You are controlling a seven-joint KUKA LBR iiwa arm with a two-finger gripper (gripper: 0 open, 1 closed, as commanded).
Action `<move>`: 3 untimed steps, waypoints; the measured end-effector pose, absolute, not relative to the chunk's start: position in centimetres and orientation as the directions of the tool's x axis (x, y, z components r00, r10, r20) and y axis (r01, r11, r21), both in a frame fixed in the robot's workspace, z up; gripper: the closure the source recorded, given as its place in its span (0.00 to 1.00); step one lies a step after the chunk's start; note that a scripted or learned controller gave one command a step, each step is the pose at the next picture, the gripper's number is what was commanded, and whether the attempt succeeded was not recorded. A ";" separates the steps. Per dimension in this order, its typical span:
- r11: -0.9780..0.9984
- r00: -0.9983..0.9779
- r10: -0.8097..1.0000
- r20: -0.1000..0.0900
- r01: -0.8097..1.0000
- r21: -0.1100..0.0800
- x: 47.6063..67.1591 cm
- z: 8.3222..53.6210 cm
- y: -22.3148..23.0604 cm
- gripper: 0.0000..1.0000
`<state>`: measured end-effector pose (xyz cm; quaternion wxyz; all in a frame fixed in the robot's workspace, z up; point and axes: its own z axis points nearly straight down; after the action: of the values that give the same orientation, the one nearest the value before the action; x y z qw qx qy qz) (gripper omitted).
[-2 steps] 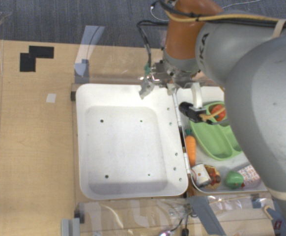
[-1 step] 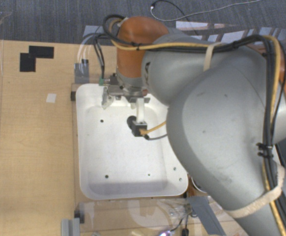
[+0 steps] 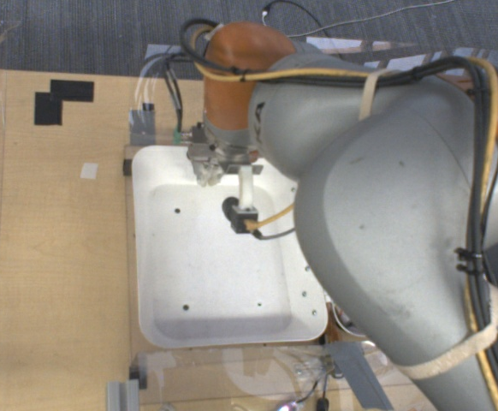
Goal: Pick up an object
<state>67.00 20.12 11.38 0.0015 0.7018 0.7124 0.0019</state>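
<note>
My gripper (image 3: 209, 173) hangs low over the far edge of the left white bin (image 3: 159, 315), just under the orange wrist band (image 3: 232, 75). Below it I see the bin's white floor, marked by a few small dark dots. From this angle I cannot make out anything between the fingers. The big grey arm (image 3: 394, 221) reaches in from the right and hides the right bin and the left bin's right rim.
Pale wooden bench (image 3: 52, 255) lies left of the bin, with black tape marks (image 3: 61, 99) at its far side. A grey bracket with clear tubes (image 3: 143, 122) stands at the bin's far left corner. Grey carpet (image 3: 103, 7) lies beyond the bench.
</note>
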 end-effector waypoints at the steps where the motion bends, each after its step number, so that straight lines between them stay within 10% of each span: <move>1: 0.162 -0.162 0.987 0.001 0.987 0.010 66.0 8.9 15.5 1.00; 2: -0.234 0.234 0.972 0.008 0.972 0.010 57.1 9.1 13.6 1.00; 3: -0.236 0.235 0.972 0.010 0.972 0.010 57.2 10.1 13.6 1.00</move>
<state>57.20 13.55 10.09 0.0009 0.7859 0.6183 0.0069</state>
